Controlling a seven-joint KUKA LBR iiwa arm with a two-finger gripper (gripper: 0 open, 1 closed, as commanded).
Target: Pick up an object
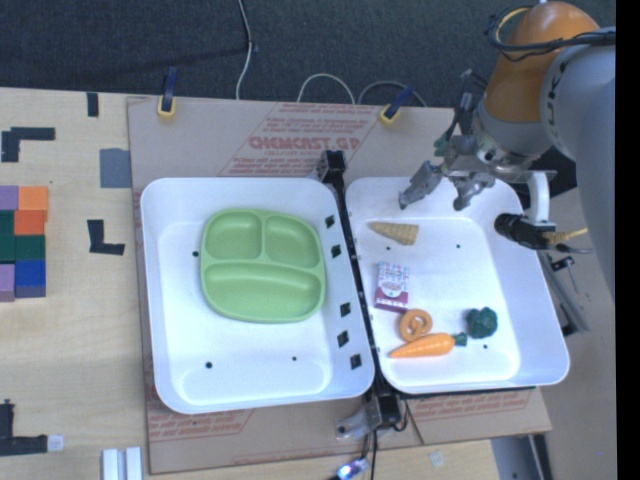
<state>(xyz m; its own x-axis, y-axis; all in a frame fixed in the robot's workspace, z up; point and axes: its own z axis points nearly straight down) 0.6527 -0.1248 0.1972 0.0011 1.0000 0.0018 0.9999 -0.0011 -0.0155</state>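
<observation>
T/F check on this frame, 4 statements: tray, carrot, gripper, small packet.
1. The green tray lies in the left bin. True.
2. The carrot lies on the green tray. False: it is in the right bin, beside the pretzel.
3. The gripper is open, nothing between its fingers. True.
4. The small packet is in the left bin. False: it lies in the right bin, below the cone.
</observation>
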